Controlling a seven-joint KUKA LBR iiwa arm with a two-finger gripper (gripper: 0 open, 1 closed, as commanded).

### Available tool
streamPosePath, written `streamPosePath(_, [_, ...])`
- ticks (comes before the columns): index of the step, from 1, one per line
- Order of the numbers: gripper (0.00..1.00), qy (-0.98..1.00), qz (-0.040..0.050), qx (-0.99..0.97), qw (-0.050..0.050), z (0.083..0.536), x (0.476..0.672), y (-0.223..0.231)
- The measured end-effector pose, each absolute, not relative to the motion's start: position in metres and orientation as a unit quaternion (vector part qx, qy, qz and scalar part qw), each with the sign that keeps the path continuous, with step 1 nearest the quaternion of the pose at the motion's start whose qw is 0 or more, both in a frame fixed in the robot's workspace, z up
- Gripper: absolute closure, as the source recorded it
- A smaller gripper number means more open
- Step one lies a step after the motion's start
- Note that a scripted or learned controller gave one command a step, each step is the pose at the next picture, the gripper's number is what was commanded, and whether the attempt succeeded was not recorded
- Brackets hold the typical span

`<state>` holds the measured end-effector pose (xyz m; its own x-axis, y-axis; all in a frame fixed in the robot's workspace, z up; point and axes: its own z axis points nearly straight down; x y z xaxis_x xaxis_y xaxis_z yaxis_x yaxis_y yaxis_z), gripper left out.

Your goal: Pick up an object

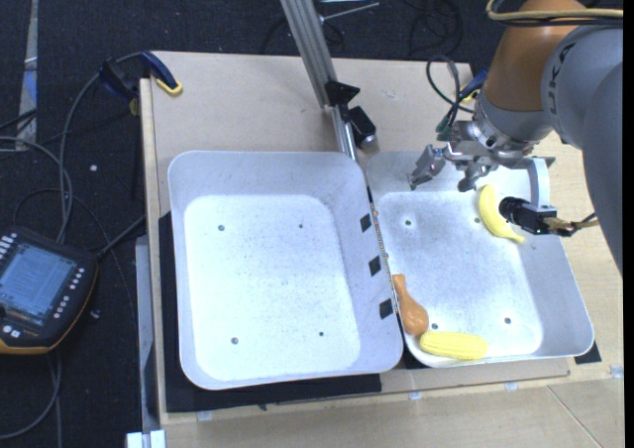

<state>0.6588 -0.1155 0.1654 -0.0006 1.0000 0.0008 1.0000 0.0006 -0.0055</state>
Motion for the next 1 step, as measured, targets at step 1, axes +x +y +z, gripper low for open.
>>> streamPosePath(1, [0.0, -0.707, 0.0018, -0.707, 0.002, 0.102, 0.6549, -0.115])
